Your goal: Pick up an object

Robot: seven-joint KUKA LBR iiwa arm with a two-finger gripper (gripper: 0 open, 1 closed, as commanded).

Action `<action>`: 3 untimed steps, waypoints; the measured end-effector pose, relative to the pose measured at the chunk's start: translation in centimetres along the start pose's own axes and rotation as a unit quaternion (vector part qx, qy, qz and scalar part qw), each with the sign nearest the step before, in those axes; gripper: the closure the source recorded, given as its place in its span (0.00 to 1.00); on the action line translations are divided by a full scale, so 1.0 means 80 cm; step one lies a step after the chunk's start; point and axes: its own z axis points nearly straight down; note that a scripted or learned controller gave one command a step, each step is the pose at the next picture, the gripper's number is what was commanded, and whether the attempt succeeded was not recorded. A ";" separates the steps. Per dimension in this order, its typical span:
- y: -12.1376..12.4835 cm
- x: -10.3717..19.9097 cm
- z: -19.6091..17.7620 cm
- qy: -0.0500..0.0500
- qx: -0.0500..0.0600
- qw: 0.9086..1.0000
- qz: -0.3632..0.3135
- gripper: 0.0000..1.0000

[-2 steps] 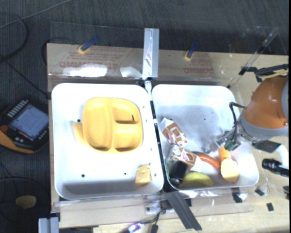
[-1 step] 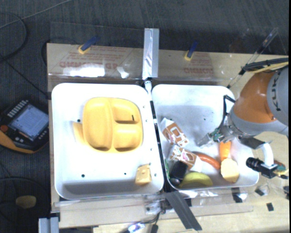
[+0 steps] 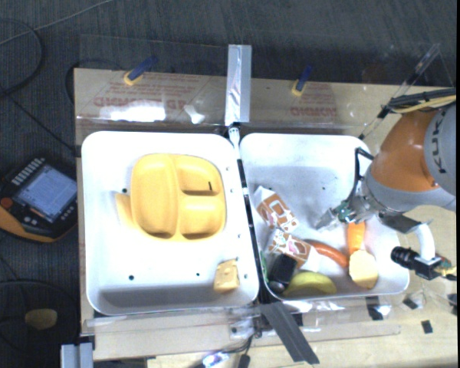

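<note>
The right bin point(image 3: 307, 156) holds a pile of small things along its front. There is a brown-and-white patterned packet point(image 3: 278, 211), a second such packet point(image 3: 287, 244), an orange carrot-like stick point(image 3: 328, 251), a short orange piece point(image 3: 356, 237), a pale round lump point(image 3: 363, 267), a yellow-green fruit shape point(image 3: 310, 284) and a black item point(image 3: 278, 267). My gripper point(image 3: 339, 214) hangs low over the right part of this bin, just left of the short orange piece and above the pile. The arm's orange band point(image 3: 405, 159) is behind it.
The left bin point(image 3: 100, 205) carries a yellow compartment tray point(image 3: 176, 194) and a small tan block point(image 3: 226, 276) at its front right corner. A metal divider point(image 3: 238, 83) stands between the bins at the back. A handheld pendant point(image 3: 38, 198) lies on the floor to the left.
</note>
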 end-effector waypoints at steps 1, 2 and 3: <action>0.000 0.000 0.000 0.000 0.000 1.000 0.000 0.00; -0.012 -0.039 0.013 0.012 -0.001 1.000 0.008 0.00; -0.031 -0.038 0.012 0.006 -0.004 0.998 -0.056 0.00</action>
